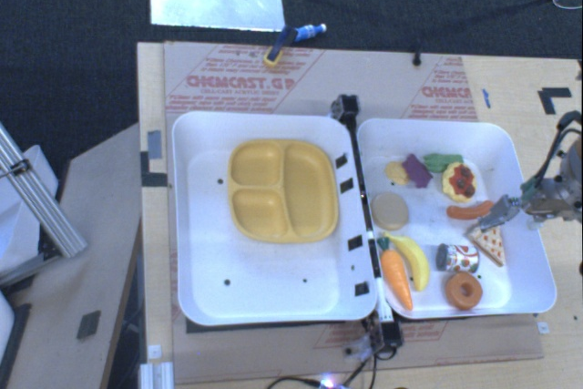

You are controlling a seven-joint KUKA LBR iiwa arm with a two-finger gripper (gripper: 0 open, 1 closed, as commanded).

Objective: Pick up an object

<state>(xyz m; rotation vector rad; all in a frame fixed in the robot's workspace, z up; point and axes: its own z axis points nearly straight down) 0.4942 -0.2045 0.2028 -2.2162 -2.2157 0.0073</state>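
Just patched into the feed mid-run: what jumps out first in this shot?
The yellow three-compartment plastic plate sits alone in the left white bin. The right white bin is crowded with toy food: an orange carrot beside a yellow banana, and a brown doughnut. The gripper hovers over that bin's right side, near a pizza slice.

Lab: bench [228, 73] with white bins [196, 196]

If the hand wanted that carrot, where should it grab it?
Probably across the thick orange middle of the carrot, coming straight down from above. It lies flat, roughly lengthwise along the right bin's left wall, with the banana close on its right, so fingers have little room at either side.
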